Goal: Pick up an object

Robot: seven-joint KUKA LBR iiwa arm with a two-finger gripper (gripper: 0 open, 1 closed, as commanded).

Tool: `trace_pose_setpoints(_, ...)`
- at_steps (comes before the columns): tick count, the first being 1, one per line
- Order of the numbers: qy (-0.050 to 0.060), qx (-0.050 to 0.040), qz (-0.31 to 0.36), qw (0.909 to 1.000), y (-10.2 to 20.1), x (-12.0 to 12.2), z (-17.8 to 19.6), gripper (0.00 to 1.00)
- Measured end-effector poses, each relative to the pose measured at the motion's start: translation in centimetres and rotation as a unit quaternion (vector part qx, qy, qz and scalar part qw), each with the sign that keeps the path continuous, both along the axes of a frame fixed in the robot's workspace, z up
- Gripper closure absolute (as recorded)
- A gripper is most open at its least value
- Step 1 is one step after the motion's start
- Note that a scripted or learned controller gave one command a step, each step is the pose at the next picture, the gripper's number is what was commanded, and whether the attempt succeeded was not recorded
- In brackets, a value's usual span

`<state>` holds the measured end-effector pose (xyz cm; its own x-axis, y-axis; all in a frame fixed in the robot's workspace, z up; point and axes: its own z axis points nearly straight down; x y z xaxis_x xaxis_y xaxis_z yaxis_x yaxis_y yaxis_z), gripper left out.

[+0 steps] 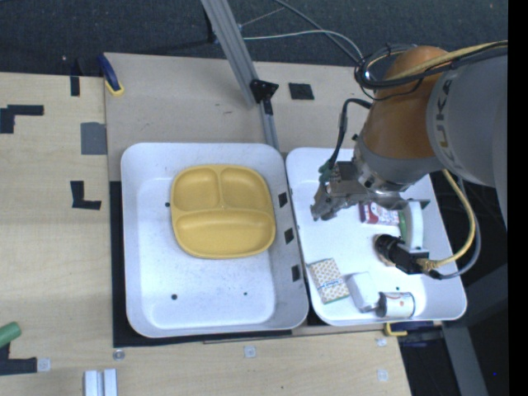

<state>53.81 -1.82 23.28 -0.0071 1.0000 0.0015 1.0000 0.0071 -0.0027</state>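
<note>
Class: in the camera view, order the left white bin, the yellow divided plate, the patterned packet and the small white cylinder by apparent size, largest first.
1. left white bin
2. yellow divided plate
3 and 4. patterned packet and small white cylinder: too alike in size to rank.

Fixed overhead slant onto both bins (pixel 206 299)

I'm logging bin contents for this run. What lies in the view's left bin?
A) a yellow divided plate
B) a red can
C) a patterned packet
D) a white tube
A: a yellow divided plate lies flat in the left bin, its three compartments facing up.
</note>
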Motion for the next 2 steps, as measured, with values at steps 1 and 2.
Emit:
trace_pose_setpoints(1, 0.0, -0.0003, 0.0, 1.0, 5.5, -0.6, -1.0, 1.0)
trace_pose_setpoints(2, 0.001, -0.0002, 0.0, 1.0, 11.0, -2.2, -1.8, 1.0)
